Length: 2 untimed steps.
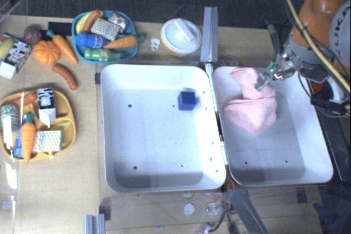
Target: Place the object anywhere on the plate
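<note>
Pink plate [251, 112] sat right of centre; the gripper [267, 78] hovered above it, grip state indiscernible, and needed the blue cube [187, 100] squarely centred.

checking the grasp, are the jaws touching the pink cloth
Touching: in the camera view the gripper tip overlaps the raised fold of the pink cloth, no gap visible.

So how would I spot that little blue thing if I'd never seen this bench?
Find the two white bins; take the left bin. The blue cube sits near its upper right corner, apart from the walls. It's small, dark, and alone on the white floor.
</note>
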Tool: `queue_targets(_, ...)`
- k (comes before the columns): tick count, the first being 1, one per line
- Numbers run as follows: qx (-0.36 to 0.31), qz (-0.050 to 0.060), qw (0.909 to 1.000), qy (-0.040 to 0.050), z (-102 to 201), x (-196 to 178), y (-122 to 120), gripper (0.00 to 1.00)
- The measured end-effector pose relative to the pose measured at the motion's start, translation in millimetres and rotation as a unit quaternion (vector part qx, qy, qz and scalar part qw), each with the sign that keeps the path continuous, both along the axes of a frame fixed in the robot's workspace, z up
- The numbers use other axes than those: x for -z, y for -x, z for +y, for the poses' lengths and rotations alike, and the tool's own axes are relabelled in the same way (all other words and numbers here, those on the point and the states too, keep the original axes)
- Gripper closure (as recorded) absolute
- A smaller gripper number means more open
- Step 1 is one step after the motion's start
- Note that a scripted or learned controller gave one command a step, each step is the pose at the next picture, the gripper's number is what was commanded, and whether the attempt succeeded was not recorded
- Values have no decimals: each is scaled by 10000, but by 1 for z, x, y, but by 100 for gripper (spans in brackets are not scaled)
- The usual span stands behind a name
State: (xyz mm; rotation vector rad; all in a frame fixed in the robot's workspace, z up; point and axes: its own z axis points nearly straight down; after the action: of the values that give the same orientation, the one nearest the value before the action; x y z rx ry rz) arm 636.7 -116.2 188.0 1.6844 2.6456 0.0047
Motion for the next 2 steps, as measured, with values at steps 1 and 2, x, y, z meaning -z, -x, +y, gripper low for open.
queue_targets(1,-31,4,10000,2,2,-38,-2,100)
queue_targets(2,-2033,8,9791,5,58,-42,0,100)
